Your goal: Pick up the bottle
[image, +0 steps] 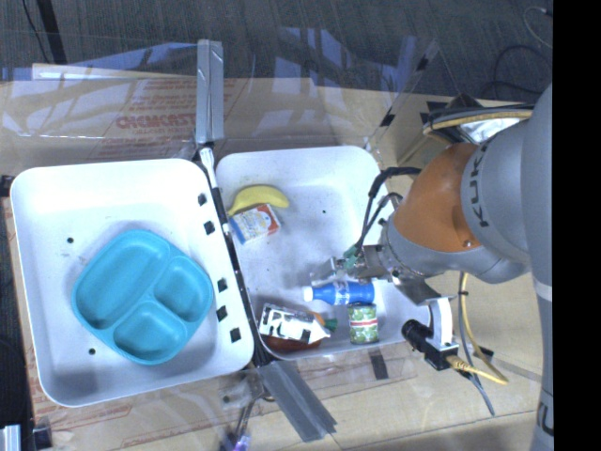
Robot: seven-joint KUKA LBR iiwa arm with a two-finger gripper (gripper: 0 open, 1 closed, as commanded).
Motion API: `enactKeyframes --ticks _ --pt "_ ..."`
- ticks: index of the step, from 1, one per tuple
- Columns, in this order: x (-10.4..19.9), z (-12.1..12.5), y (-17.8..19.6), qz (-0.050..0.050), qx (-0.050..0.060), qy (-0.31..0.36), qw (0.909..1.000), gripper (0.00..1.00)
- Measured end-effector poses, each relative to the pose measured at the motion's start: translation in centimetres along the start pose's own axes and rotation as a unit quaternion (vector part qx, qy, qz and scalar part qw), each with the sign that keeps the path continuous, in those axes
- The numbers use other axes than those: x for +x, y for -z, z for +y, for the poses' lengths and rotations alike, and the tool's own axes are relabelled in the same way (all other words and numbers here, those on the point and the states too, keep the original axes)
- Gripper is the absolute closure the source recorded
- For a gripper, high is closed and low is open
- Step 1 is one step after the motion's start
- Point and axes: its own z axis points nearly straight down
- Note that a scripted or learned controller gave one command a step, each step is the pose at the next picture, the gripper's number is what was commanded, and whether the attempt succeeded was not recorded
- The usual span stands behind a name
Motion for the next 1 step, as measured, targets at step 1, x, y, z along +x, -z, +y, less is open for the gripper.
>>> enactKeyframes --ticks 1 --pt "5.95 2.91 5.14 0.007 0.016 0.119 0.9928 0.00"
